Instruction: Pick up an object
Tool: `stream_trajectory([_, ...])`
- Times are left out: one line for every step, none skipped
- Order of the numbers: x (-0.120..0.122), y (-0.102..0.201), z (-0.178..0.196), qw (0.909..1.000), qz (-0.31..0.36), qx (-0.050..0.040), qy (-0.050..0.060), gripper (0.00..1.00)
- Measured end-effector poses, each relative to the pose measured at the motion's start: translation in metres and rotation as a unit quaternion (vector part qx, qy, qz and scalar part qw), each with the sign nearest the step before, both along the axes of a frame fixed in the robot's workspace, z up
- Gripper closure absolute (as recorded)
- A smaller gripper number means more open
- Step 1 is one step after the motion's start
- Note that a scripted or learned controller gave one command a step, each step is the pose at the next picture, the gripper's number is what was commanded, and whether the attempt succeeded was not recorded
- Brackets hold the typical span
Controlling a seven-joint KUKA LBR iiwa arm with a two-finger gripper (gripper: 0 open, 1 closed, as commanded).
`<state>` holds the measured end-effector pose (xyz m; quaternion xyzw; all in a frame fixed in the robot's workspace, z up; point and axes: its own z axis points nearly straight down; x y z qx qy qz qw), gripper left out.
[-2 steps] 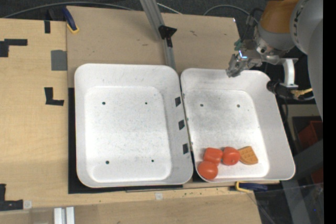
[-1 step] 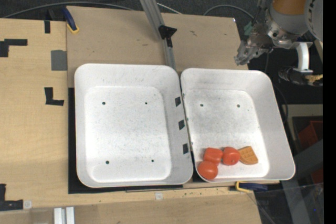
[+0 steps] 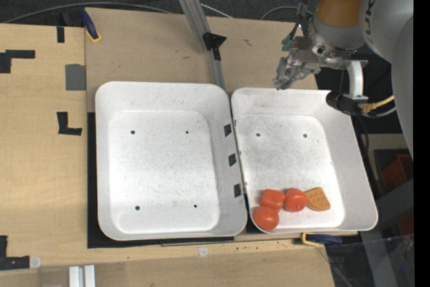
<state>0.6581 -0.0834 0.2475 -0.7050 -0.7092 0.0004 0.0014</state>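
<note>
Red pieces (image 3: 277, 206) in right bin (image 3: 349, 144)

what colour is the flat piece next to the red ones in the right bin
Orange-tan, lighter than the red pieces beside it. The flat piece shows in the camera view, near the right bin's front edge.

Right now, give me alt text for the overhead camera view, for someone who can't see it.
A grey robot arm's gripper hovers over the right bin's far edge. Three red pieces and an orange piece cluster in that bin's near corner, beside the left bin.
</note>
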Motion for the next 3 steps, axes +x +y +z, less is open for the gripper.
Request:
stream_trajectory([-0.001,0.053,-0.013,1.0000,0.000,0.0000,0.000,1.00])
stream_trajectory([-0.003,0.099,-0.012,1.0000,0.000,-0.0001,0.000,1.00])
stream_trajectory([-0.013,0.153,-0.006,1.0000,0.001,0.0003,0.000,1.00])
